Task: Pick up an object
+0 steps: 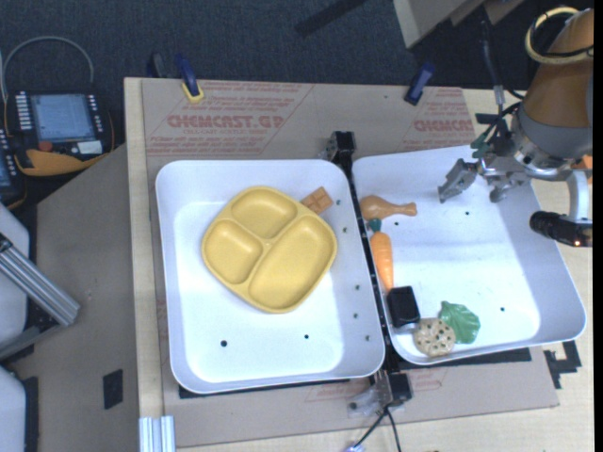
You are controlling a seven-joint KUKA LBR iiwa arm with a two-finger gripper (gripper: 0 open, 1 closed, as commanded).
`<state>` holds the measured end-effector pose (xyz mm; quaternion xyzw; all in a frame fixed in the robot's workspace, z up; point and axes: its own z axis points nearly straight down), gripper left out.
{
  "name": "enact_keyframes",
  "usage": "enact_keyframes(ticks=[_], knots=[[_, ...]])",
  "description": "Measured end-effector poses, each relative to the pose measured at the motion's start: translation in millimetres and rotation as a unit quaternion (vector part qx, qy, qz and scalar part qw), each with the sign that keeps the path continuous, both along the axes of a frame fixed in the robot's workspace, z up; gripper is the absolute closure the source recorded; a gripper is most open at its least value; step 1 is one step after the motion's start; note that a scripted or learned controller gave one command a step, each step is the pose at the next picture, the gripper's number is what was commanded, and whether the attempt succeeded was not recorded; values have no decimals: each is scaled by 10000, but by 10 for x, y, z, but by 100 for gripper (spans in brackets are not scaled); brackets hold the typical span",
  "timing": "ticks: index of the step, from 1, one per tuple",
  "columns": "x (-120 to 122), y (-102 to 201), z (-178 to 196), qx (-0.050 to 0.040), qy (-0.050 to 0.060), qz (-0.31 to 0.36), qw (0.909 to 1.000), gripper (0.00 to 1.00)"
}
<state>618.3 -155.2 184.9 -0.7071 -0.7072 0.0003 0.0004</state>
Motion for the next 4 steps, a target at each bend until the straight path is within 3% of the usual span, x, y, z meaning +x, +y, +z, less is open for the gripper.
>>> enact_keyframes(ticks=[2, 3, 4], knots=[[95, 57, -936, -18, -35, 0, 10000, 0], [120, 59, -806, -24, -82, 4, 10000, 100], [218, 8, -288, -9, -22, 3, 10000, 100]])
